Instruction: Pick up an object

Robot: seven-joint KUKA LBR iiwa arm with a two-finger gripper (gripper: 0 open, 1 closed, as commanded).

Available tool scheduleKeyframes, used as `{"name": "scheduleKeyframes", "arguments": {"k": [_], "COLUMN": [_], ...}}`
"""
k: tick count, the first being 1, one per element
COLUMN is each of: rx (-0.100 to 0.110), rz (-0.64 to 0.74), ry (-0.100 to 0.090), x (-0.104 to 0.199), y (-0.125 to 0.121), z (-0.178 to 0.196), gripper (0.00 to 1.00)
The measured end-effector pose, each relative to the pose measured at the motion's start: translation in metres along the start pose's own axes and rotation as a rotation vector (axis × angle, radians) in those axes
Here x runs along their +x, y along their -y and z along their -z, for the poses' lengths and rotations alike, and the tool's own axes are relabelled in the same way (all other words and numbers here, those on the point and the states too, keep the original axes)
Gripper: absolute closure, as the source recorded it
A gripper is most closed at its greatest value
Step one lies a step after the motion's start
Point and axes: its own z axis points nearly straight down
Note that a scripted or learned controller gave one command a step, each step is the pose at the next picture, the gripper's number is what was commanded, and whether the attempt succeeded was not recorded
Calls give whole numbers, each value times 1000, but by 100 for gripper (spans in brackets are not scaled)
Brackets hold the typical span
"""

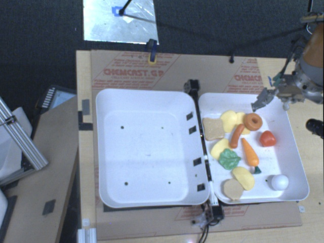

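- The gripper (263, 101) is hovering over the upper right corner of the right bin (298, 178), at the end of the grey arm that is reaching in from the right. Nothing is sitting between its fingers; whether they are spread or closed cannot be told from this view.
- The left bin (147, 146) is lying alongside, touching the right bin at the centre hinge line.
- The candidate objects are all lying in the right bin, clustered from its middle toward the lower edge, and none is being lifted.
- The bread slice (213, 128) is lying nearest the dividing wall.
- The carrot (249, 152) is lying diagonally, just beside the sausage (236, 135).
- The green leaf (229, 159) is resting between the carrot and a pale yellow piece.
- The doughnut (252, 121) is lying closest to the gripper, touching a yellow item (231, 119) on its left.
- The tomato (268, 138) is sitting apart, to the right of the carrot.
- The white egg (278, 182) is resting near the lower right corner.
- Risk: the pieces are crowding each other, so a descending finger is likely to be landing on a neighbour and pushing the target aside.
- Risk: round items such as the egg and the tomato are liable to be rolling or squirting out of a closing grasp.
- Risk: flat items such as the bread are offering little edge, so the fingers may be closing on nothing.
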Motion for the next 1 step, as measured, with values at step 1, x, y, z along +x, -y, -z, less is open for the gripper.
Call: {"name": "scheduleKeyframes", "arguments": {"k": [1], "rx": [12], "rz": [-1], "ry": [-5], "x": [39], "y": [46], "z": [-144], "gripper": [0]}}
